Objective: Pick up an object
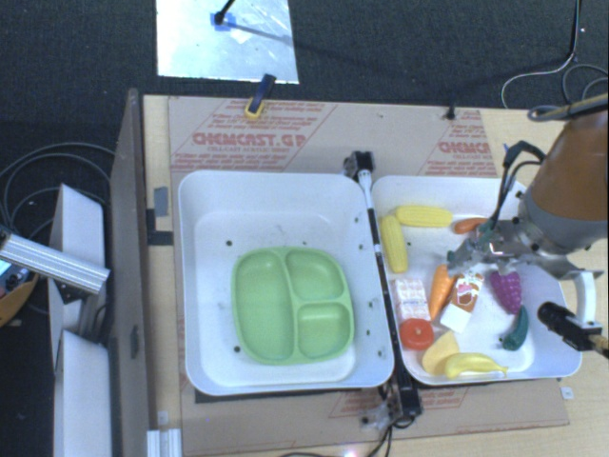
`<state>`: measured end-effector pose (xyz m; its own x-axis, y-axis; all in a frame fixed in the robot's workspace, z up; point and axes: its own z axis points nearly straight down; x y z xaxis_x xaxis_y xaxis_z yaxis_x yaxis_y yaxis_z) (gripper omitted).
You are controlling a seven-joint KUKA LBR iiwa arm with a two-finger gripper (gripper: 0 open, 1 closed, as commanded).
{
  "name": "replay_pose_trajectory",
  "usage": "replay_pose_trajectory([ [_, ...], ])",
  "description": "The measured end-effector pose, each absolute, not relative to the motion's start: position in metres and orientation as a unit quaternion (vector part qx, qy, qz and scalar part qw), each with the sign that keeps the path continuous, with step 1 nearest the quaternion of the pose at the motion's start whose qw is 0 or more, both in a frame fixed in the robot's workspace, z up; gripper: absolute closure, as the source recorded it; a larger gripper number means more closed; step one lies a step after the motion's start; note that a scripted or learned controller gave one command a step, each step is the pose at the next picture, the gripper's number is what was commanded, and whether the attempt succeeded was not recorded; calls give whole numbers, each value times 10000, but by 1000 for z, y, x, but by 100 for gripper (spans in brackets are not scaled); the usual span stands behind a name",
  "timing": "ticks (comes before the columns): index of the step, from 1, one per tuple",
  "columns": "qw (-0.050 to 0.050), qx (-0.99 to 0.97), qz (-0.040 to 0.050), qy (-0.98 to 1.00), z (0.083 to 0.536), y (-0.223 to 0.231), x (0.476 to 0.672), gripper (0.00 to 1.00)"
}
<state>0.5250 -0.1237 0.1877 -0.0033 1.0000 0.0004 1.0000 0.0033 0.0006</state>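
I'm watching the left bin [205, 284] first: a green divided plate [293, 305] lies flat on its floor, nearer the front edge than the back, with three compartments facing up.

Across the divider, the right bin [544, 365] carries all the toy food. Along its left edge a corn cob [394, 243] lies lengthwise, and a second corn cob [424, 217] lies crosswise near the back edge. In front of the first cob I see a pink-and-white wafer block [411, 298], then a red tomato [416, 332], with an orange carrot [439, 290] slanting just beside them. At the front edge a yellow banana [473, 365] rests beside a pale yellow wedge [438, 351]. A small red-and-white carton [464, 293] sits mid-bin, purple grapes [506, 289] just right of it, and a dark green pepper [516, 331] nearer the front right corner.

The gripper [493, 248] hangs low over the bin's middle, above the carton and grapes; I cannot tell from here how it stands, nor see anything held.
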Motion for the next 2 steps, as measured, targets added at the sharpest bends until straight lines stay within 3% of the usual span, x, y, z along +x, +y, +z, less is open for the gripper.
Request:
replay_pose_trajectory([
  [1, 111, 7066, 62, 7075, 107, -113, 543, 0],
  [2, 135, 7069, 80, 7071, 117, -113, 545, 100],
])
